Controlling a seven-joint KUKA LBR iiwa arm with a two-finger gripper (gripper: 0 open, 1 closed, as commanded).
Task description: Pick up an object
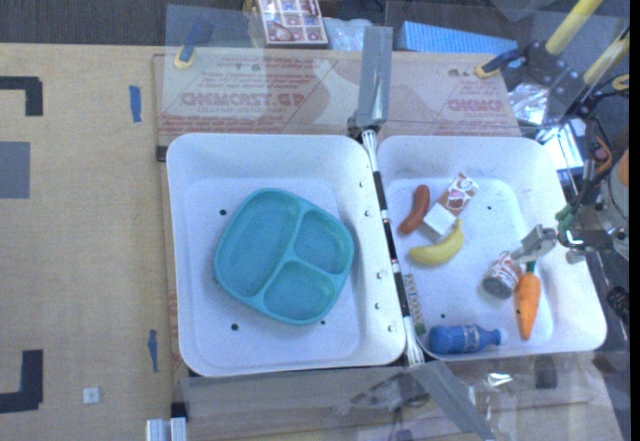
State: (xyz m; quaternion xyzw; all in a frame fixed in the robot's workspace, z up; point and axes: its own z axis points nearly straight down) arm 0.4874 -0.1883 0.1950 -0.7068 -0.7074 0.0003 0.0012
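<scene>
Gripper (541, 241) reaches in from the right over the right bin (575, 324), its tip near a small can (502, 275); whether its fingers are spread or closed is too small and blurred to tell, and nothing is plainly held. Beside the can lies a carrot (528, 301). Further left sit a banana (440, 247), sausage (414, 209) and carton (458, 194); a blue bottle (465, 338) lies by the front wall. A teal tray (285, 254) occupies the left bin (200, 329).
</scene>
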